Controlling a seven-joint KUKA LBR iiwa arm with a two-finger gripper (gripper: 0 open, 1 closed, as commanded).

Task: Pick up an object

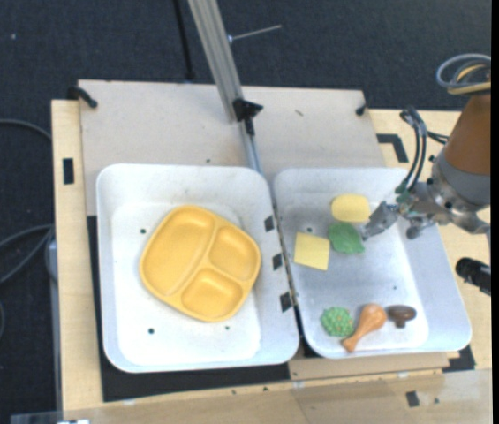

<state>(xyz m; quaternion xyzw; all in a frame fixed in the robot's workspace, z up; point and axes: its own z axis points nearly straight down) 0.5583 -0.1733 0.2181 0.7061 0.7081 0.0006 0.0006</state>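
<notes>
Low over the right bin (426,325), the claw (378,222) points left.

Bench (68,263) bears left bin (125,193), right bin (426,307).

Yellow divided plate (200,262); 2 white bins (117,193); green broccoli (336,321); brown mushroom (401,314).

A dark carpeted floor (55,25) is surrounding the light wooden counter (62,237). A pale board (161,126) is lying across the counter's far side, an aluminium rail (214,38) is rising from it, and black cables (2,140) are trailing over the carpet at left.
</notes>
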